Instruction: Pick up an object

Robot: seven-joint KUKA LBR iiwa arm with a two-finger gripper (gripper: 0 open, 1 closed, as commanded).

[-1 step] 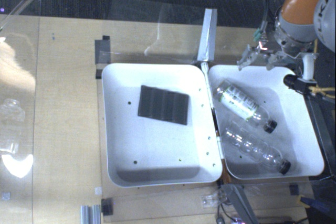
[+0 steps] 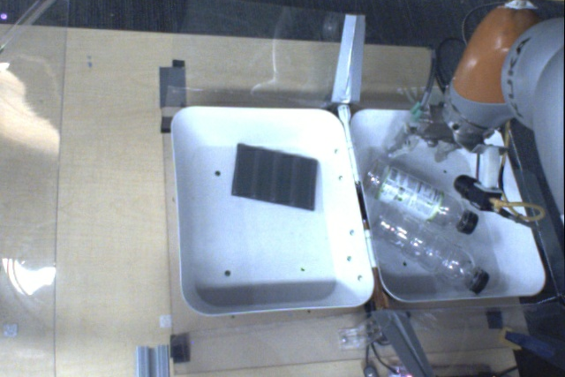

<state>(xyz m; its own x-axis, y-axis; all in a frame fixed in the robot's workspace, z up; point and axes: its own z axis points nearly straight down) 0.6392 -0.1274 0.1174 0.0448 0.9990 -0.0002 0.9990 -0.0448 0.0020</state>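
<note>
Two shallow white bins sit side by side on a pale wooden surface (image 2: 97, 216). The left bin (image 2: 203, 278) carries a dark, flat rectangular pad (image 2: 274, 177) lying slightly askew toward its far side. The right bin (image 2: 521, 265) contains two clear plastic bottles with dark caps, both lying on their sides with the caps pointing right. The labelled bottle (image 2: 413, 194) lies near the middle of the bin, and the plain bottle (image 2: 433, 256) lies just nearer, close beside it and roughly parallel. The grey arm (image 2: 534, 75) with its orange band reaches in from the right over the far part of the right bin. The hand (image 2: 433, 135) hangs just beyond the labelled bottle's base end, at the far left part of that bin. How far the hand is open cannot be told, as the wrist covers most of it, and nothing can be seen gripped in it.
</note>
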